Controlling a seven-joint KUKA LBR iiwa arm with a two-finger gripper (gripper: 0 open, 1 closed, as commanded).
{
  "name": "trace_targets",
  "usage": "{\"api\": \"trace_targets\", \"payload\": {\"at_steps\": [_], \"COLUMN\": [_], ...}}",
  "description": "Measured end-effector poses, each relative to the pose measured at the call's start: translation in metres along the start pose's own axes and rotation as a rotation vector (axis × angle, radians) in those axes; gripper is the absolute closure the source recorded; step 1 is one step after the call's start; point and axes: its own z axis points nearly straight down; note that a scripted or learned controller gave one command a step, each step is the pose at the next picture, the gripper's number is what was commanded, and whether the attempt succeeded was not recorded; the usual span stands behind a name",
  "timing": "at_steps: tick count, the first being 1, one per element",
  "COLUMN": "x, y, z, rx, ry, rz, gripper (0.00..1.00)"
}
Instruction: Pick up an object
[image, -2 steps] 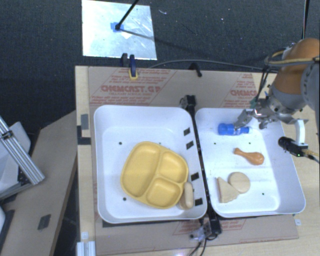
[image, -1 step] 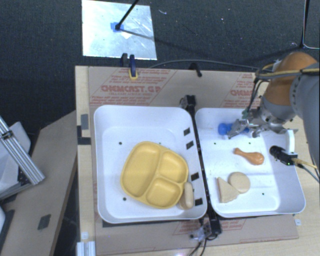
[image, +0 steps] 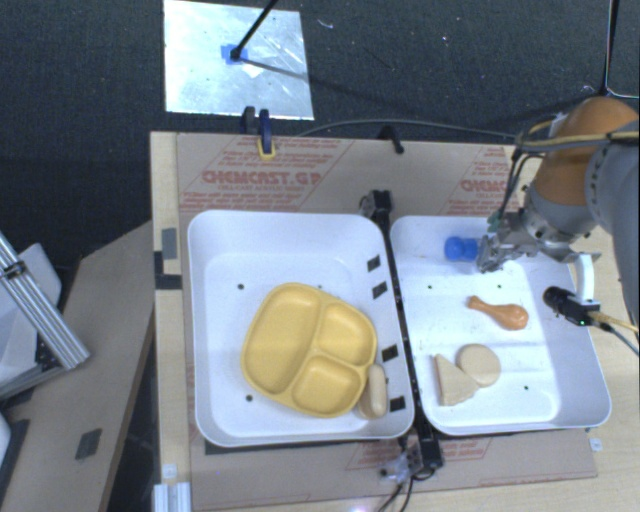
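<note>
My gripper (image: 487, 260) hangs low over the far part of the right bin (image: 575, 395), just right of a small blue object (image: 460, 248). An orange drumstick-shaped toy (image: 499, 312) lies in the middle of that bin. Nearer the front lie a round tan piece (image: 478, 364) and a tan wedge (image: 451, 381), touching each other. The left bin (image: 215, 300) holds a yellow divided plate (image: 308, 348) with a beige oblong piece (image: 375, 390) at its right edge. Nothing shows between the fingers.
The grey arm with its orange band (image: 585, 140) reaches in from the upper right. Black clips (image: 380, 205) sit along the seam between the bins. A cable (image: 600, 322) runs over the right bin's right rim.
</note>
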Motion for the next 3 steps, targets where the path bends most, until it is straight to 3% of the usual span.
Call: {"api": "trace_targets", "payload": {"at_steps": [1,2,3], "x": [-0.003,0.007,0.007], "y": [0.000,-0.001,0.000], "z": [-0.044,-0.101,-0.134], "rx": [-0.012,-0.014,-0.012], "ry": [-0.002,-0.002,-0.002], "rz": [0.005,0.002,0.003], "gripper": [1.00,1.00,1.00]}}
